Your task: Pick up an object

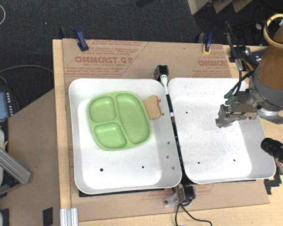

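A single overhead camera looks down at a slant on a brown, board-topped desk point(104, 60) carrying two shallow white plastic bins side by side. The grey robot arm with an orange band point(273, 60) reaches in from the right, and its two fingers point(225, 121) hang over the right-hand white bin point(212, 164), toward that bin's upper right part. The fingers are seen from above as a dark metal cluster, and whether they are apart or together cannot be told; nothing is visible between them.

The things to pick lie well away from the fingers, across the black divider point(172, 126) between the bins. In the left-hand white bin point(127, 178) sits a light green, rounded plastic plate with three compartments point(119, 120), lying flat. Touching its right edge, on the side nearer the fingers, is a small tan, toast-shaped piece point(152, 107), its long axis running roughly up and down the view.

The tan piece is the nearest candidate. It lies to the left of the fingers and slightly farther from the camera. By this reading, the coming move calls for a sideways crossing over the divider into the other bin before any descent; the pick has not begun.
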`<state>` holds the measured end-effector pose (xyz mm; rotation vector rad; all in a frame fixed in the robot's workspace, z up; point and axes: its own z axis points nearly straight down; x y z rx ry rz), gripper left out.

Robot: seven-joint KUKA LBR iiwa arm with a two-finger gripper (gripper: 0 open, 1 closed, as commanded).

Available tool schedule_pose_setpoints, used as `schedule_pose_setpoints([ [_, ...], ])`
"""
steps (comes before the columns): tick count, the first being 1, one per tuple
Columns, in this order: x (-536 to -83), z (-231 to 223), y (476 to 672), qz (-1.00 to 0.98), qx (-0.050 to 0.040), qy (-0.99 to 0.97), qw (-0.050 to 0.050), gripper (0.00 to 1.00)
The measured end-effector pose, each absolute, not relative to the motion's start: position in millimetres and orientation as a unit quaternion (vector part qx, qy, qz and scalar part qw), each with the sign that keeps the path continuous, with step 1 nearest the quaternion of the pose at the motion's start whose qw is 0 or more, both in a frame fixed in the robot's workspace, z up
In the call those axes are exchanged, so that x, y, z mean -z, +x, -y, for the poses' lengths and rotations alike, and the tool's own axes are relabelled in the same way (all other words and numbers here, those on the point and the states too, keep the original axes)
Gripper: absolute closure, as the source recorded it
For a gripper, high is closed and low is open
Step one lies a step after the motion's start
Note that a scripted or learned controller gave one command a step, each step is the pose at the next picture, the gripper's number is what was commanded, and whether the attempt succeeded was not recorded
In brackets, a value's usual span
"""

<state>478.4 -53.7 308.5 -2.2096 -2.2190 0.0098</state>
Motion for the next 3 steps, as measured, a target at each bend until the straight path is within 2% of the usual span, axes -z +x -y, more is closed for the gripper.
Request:
schedule_pose_setpoints([
  [1, -449, 40, 480.4, 0.708, 0.0062, -0.706, -0.007, 1.00],
  [2, -388, -73, 478.4, 0.712, -0.0020, -0.703, 0.004, 1.00],
  [3, -430, -88, 479.7, 0.708, 0.0030, -0.706, -0.002, 1.00],
])
